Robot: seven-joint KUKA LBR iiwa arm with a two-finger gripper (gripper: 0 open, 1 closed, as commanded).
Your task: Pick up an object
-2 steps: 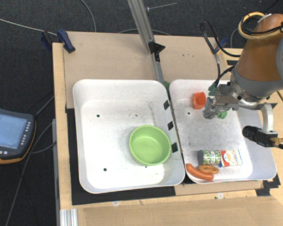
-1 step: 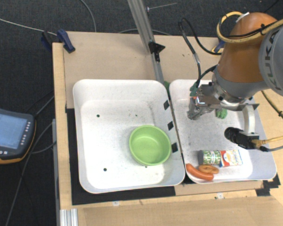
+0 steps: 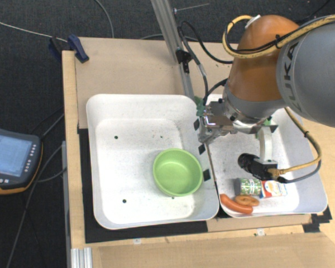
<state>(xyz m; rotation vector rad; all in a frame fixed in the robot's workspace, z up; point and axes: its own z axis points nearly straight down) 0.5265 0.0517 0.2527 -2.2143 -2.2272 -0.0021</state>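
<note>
Two shallow white bins side by side on a pale wooden bench [image 3: 128,66]; dark floor all round

Left bin [image 3: 100,111]: one green bowl [image 3: 177,172], upright, mouth up, sitting toward the front right part of the bin floor, close to the wall shared with the neighbouring bin. A few small dark specks dot the white floor elsewhere.

Right bin [image 3: 311,175]: two small things grouped at its front edge. A small packet with a green, white and red label [image 3: 261,187] lies on its side. Just in front of it and a little to the left, a red-orange sausage-shaped piece [image 3: 235,204] lies along the bin's front rim, touching or nearly touching the packet; I cannot tell which.

Arm [image 3: 271,60]: grey bulk with its orange band comes in from the right and covers much of the back half of the right bin. Gripper [image 3: 212,124] hangs low at the back left corner of that bin, right over the seam between the two bins. It is well apart from the packet and the sausage piece, and behind the bowl. Whether it is spread or closed I cannot tell from this angle; the wrist blocks the view.

Off the bench: a handheld control pendant [image 3: 12,159] with a lit screen lies on the floor at far left. A blue clamp [image 3: 78,48] grips the bench's back left corner. A slanted metal post [image 3: 168,29] rises behind the bins
</note>
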